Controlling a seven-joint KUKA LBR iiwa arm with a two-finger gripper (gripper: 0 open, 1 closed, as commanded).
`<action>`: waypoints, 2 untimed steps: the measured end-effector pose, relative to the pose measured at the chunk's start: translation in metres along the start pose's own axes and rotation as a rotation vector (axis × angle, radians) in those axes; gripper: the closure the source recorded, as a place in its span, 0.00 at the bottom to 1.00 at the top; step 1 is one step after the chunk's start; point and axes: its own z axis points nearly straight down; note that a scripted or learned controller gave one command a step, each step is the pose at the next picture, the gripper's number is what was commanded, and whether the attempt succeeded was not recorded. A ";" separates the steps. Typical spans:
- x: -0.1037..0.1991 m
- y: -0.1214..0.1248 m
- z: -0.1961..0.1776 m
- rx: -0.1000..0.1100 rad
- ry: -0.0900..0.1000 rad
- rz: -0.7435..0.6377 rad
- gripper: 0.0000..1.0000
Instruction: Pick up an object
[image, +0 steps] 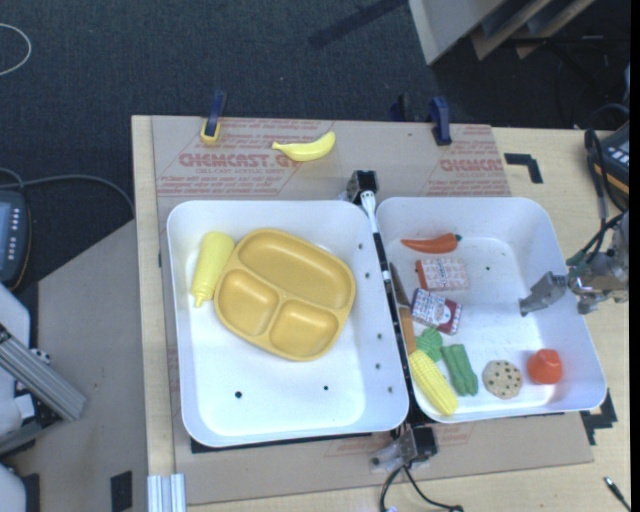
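The right bin (500, 225) holds a red chili pepper (432, 242), two small red-and-white cartons (441, 272) (436, 311), a corn cob (432, 383), a green vegetable (456, 366), a cookie (502, 378) and a small red-orange round object (545, 367). My gripper (548, 293) reaches in from the right edge, low over the right side of this bin. It hangs above bare floor, right of the cartons and up from the red-orange object. Nothing shows in its grasp.
The left bin (260, 400) carries a yellow divided plate (285, 293) and a yellow squeeze bottle (210, 266). A toy banana (305, 148) lies on the cardboard behind the bins. Blue clamps (438, 118) hold the board's far edge. Cables run at the right.
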 end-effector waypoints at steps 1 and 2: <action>0.000 0.003 -0.006 -0.013 -0.004 -0.003 0.00; -0.003 0.010 0.039 -0.008 -0.001 -0.004 0.00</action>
